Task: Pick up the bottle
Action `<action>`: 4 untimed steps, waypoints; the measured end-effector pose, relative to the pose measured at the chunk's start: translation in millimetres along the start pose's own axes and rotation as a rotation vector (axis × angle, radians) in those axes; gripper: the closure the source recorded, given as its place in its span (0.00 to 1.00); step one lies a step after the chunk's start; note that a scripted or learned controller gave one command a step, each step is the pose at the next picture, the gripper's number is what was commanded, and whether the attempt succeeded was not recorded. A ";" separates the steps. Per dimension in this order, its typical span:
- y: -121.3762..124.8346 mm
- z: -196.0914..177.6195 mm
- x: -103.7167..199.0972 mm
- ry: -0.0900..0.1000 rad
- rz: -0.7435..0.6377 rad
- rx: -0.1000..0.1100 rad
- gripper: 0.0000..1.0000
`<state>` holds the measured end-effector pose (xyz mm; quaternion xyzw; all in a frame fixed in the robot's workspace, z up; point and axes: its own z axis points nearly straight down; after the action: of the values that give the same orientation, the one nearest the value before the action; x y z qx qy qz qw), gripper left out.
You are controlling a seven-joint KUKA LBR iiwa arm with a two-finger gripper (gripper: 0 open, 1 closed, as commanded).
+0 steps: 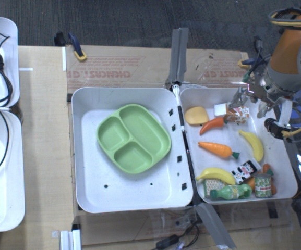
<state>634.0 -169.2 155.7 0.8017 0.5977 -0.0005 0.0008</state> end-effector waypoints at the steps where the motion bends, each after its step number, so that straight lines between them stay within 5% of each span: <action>1: -51.2 62.9 50.9 0.002 0.244 0.001 0.00; 2: 14.4 -217.8 32.4 -0.002 0.283 0.003 0.00; 3: -114.0 -111.8 46.0 -0.001 0.173 0.006 0.00; 4: -164.4 -3.1 0.6 0.001 0.073 0.005 0.00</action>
<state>476.7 -121.7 158.7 0.8231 0.5679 -0.0016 -0.0015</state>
